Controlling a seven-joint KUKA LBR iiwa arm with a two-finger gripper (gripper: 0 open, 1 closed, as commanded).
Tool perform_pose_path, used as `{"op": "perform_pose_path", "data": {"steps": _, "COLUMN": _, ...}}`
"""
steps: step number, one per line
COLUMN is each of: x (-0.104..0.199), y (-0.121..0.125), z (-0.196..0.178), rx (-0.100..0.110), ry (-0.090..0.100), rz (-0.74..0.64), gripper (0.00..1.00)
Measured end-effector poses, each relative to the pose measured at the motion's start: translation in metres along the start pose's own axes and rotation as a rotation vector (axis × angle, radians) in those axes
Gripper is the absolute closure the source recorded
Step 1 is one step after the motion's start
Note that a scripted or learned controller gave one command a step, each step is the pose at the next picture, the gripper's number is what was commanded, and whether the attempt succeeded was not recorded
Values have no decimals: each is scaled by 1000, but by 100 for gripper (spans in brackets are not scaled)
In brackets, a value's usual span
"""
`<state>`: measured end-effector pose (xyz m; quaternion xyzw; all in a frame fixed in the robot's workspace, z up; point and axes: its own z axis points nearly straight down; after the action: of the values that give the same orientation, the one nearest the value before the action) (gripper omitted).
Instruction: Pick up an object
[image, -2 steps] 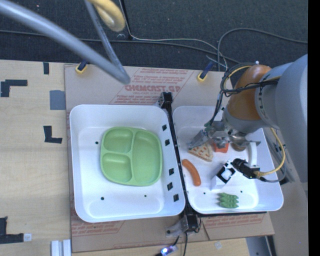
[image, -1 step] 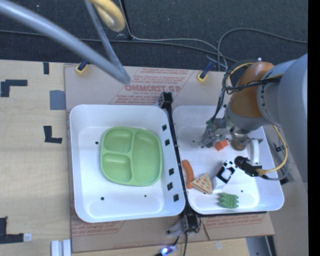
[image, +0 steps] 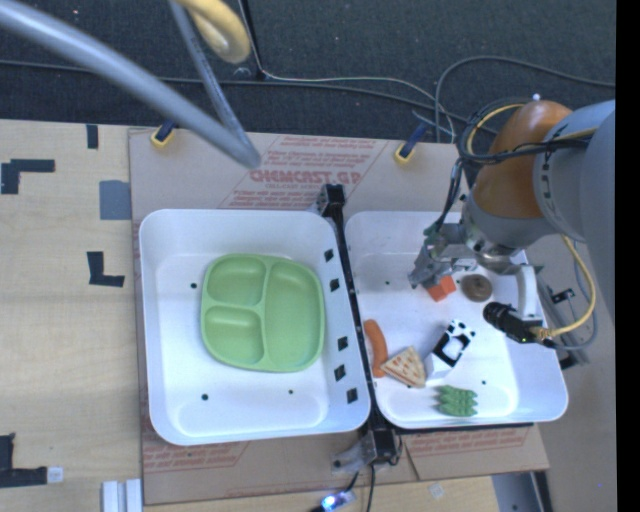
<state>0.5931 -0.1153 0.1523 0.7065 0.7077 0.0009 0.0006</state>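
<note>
An orange block (image: 440, 290) is lying in the upper part of the right bin (image: 395, 235), right of frame centre, and it is sitting directly at the tip of the tool (image: 432, 272). The tool is coming down on it from above, so the block looks like the chosen target. Whether it is actually being pinched cannot be told, nor can the tool's state, because the wrist is covering the tip.

Just right of the block a small brown disc (image: 478, 288) is resting. Lower in the same bin a carrot (image: 376, 342), a sandwich wedge (image: 405, 368), a black-and-white toy (image: 452, 342) and a green piece (image: 457, 402) are lying loosely scattered, well apart from the tool, probably dropped there as pick candidates.

The arm (image: 535, 175) is reaching in from the right, its orange band showing at upper right.

The left bin (image: 165, 300) is holding a green divided plate (image: 263, 312), and both bins are sitting on cardboard on the desk (image: 60, 330).
</note>
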Motion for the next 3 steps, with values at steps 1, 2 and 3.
{"op": "perform_pose_path", "data": {"steps": 1, "x": 10, "y": 6, "z": -54, "rx": -3, "ry": -1, "rz": -1, "gripper": 100}}
{"op": "perform_pose_path", "data": {"steps": 2, "x": 11, "y": 7, "z": -85, "rx": -1, "ry": 0, "rz": 0, "gripper": 100}}
{"op": "perform_pose_path", "data": {"steps": 3, "x": 64, "y": 28, "z": -83, "rx": 2, "ry": 1, "rz": -5, "gripper": 100}}
